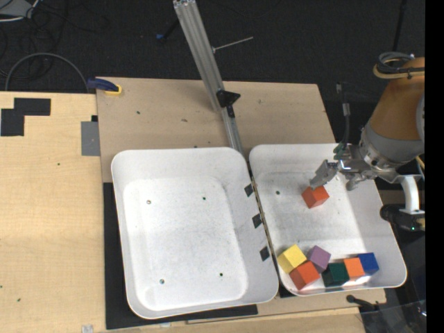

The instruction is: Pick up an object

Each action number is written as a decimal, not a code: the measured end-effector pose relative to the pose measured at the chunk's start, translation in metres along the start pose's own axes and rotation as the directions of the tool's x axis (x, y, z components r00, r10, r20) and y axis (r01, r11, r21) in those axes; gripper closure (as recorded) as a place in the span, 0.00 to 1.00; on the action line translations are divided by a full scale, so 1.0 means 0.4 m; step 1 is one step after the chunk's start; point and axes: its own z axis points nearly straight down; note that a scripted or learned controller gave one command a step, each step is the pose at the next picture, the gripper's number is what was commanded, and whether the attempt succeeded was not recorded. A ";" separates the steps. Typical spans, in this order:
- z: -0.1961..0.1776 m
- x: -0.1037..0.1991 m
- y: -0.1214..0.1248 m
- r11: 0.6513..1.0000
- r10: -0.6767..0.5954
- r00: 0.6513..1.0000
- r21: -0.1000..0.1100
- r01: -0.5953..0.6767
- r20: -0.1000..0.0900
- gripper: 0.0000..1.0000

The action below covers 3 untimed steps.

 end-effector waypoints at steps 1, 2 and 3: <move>0.000 0.001 0.000 1.000 -0.002 1.000 0.000 0.002 0.000 0.00; 0.000 0.002 0.000 1.000 -0.003 1.000 0.001 0.003 0.000 0.00; 0.000 0.002 0.000 1.000 -0.004 1.000 0.001 0.004 0.000 0.00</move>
